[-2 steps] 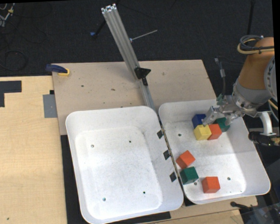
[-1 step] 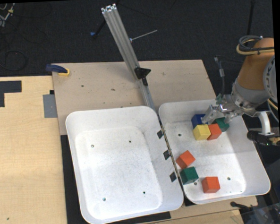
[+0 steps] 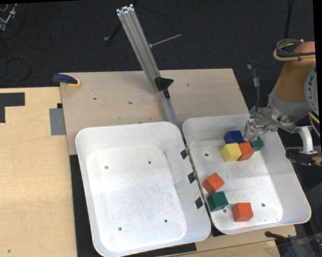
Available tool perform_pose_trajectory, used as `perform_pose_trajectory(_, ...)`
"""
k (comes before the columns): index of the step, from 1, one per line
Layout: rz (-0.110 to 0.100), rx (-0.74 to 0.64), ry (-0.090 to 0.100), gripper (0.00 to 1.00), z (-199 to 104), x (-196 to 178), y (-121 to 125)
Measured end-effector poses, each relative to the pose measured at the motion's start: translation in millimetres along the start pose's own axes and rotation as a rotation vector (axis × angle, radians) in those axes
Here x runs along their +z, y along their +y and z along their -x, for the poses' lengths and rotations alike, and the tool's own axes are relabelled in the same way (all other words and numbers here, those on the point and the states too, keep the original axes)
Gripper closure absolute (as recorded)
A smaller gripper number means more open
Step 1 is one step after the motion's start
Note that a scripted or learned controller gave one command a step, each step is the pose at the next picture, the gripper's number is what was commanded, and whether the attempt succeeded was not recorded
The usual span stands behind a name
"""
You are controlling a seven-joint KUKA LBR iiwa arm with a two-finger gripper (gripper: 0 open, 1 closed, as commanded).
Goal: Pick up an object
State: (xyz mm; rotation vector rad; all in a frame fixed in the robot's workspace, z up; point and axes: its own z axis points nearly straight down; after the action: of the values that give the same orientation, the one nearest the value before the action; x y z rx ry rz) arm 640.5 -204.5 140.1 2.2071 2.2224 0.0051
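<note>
Red cube (image 3: 242, 211) front; gripper (image 3: 253, 130) over blocks (R bin (image 3: 285, 210)).

Even overhead light, soft shadows, dark surround, perhaps slightly grainy.

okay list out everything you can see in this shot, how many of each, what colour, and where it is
bins: 2, white, side by side on the bench
yellow block: 1, yellow, right bin, upper cluster
blue block: 1, blue, right bin, just behind the yellow one
red blocks: 2, red, one beside the yellow block, one near the front of the right bin
orange block: 1, orange, right bin, near the divider
green blocks: 2, green, one below the orange block, one partly hidden at the gripper
aluminium rail: 1, silver, slanting up from behind the bins
clamp: 1, blue and yellow, bench's far left corner
gripper: 1, grey, over the upper cluster, fingers unclear
</note>
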Motion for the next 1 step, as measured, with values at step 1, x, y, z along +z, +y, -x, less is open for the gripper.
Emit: perform_pose_trajectory(1,-0.004,0.004,0.003,1.0,-1.2,-63.8,0.3)
